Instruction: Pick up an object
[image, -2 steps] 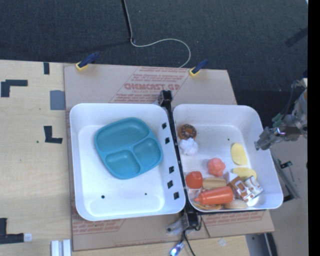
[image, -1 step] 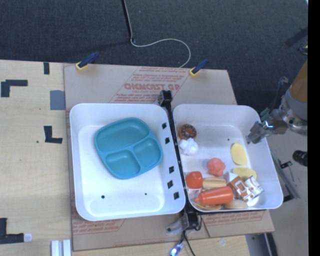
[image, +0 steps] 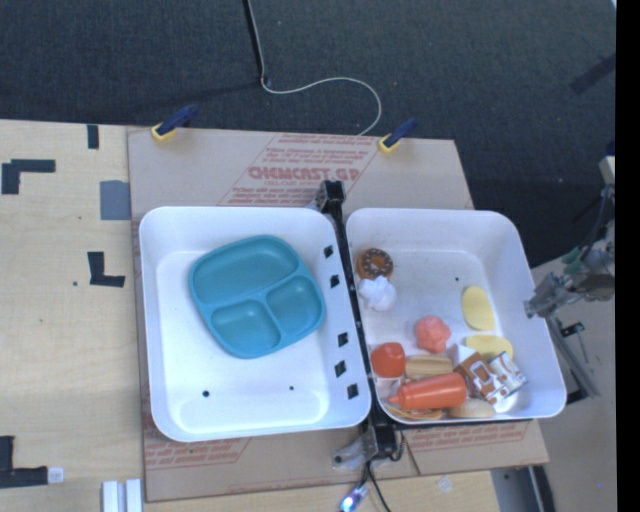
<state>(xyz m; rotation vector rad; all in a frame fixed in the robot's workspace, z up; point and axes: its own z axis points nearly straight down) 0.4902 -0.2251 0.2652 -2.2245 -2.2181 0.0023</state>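
Evidently no pick has begun; the gripper (image: 552, 297) sits at the right bin's (image: 500, 228) edge, finger state indiscernible; toy food (image: 432, 333) lies ungrasped.

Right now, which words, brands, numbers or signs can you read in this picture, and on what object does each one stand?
"CHEMCAST GP": large red print on the brown paper-faced board under the two shallow white plastic bins.
Smaller red lines above and below it on the same board: too blurred to read.
Brown and white snack packet in the right bin: print too small to read.
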